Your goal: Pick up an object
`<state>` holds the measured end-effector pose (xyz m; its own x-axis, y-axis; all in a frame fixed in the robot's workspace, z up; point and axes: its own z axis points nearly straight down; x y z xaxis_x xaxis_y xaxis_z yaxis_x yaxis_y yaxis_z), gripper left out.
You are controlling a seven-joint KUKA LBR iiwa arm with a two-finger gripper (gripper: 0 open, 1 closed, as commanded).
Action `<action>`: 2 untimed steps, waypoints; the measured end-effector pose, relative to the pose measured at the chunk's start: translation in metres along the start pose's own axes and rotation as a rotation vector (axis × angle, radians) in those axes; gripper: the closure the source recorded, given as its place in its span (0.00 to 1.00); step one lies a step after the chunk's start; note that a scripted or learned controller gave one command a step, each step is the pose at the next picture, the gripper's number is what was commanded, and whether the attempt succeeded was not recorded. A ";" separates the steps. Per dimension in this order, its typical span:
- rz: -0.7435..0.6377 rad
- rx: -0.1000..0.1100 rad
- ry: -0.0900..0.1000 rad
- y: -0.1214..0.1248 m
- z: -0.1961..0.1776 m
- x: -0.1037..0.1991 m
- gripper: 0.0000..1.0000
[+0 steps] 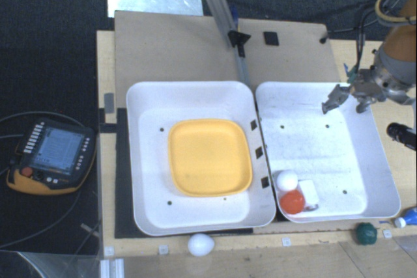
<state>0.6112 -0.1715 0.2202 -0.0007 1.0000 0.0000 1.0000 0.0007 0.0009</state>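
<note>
1. A teach pendant point(50, 159) is lying at the left edge of the frame, on dark floor.
2. A white egg-shaped thing point(201, 245) is sitting just below the left bin point(146, 205), outside it.
3. A dark green ball point(366, 233) is resting at the lower right (on the bench, beside the right bin point(374, 159)).

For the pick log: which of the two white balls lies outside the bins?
The white ball on the bench in front of the left bin; the other white ball sits inside the right bin.
</note>
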 end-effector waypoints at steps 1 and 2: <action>0.001 0.003 0.000 -0.002 0.043 -0.006 0.00; 0.001 0.004 0.000 -0.009 0.101 -0.011 0.00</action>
<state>0.6019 -0.1821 0.1191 0.0002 1.0000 0.0004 1.0000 -0.0002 -0.0030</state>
